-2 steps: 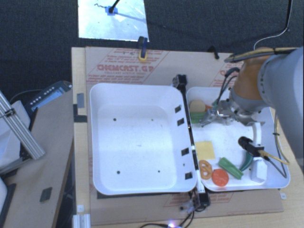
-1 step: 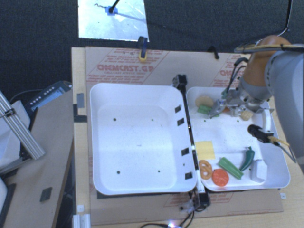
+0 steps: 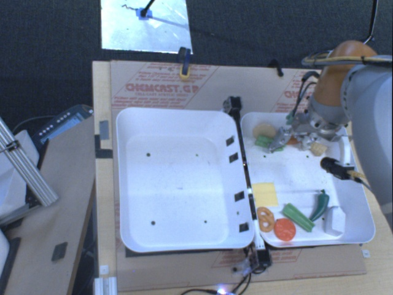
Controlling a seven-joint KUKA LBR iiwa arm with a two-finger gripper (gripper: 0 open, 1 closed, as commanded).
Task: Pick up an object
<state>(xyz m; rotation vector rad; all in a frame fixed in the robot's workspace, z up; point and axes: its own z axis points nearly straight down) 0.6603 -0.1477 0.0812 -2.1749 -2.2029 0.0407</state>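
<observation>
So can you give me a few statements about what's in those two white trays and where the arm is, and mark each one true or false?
1. The left bin holds most of the items. False: the items all lie in the right bin.
2. The gripper is at the far end of the right bin, next to a green piece. True.
3. A yellow square lies in the right bin near the divider. True.
4. The red disc sits at the far end of the bin, beside the gripper. False: it lies at the near end, by the pretzel.
5. The arm reaches over the left bin. False: it is over the right one.
</observation>
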